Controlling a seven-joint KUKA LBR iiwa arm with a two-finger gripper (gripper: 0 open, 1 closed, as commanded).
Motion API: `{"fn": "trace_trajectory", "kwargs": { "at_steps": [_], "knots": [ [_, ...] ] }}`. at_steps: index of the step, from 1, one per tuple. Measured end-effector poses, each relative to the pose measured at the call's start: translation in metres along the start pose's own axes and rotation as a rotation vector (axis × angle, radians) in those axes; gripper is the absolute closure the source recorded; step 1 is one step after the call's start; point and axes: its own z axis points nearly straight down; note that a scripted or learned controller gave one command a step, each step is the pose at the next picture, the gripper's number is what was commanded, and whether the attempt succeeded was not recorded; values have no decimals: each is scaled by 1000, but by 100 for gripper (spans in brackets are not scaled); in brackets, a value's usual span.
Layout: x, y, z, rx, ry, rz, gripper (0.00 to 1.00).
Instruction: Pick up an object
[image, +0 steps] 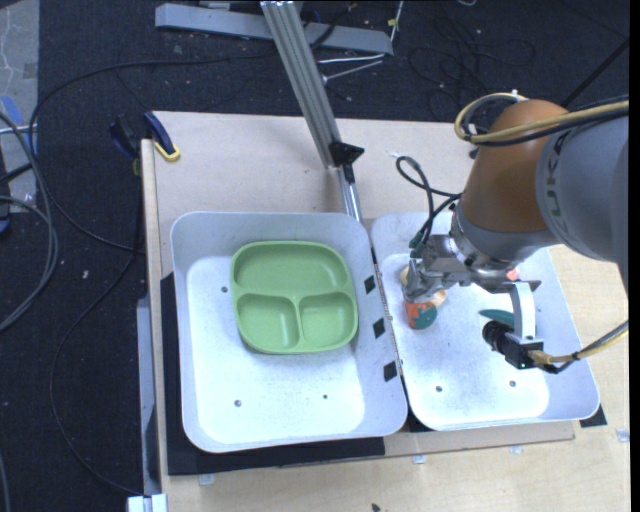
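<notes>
Two white bins (290, 420) on tan bench (240, 160)

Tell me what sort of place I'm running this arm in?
Most likely a robotics lab test bench, not a home or a factory line. Two shallow white bins sit side by side on a wooden bench, loose cables trail over dark carpet, and an aluminium strut rises behind the bins.

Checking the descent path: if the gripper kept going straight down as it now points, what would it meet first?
Most likely the small orange and teal object right beneath the gripper, lying in the right bin; depth is uncertain.
</notes>
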Motion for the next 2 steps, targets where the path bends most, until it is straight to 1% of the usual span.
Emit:
{"fn": "trace_trajectory", "kwargs": {
  "at_steps": [1,2],
  "knots": [
    [54,-8,-18,-3,0,0,100],
    [103,-9,-30,-3,-1,1,100]
  ]
}}
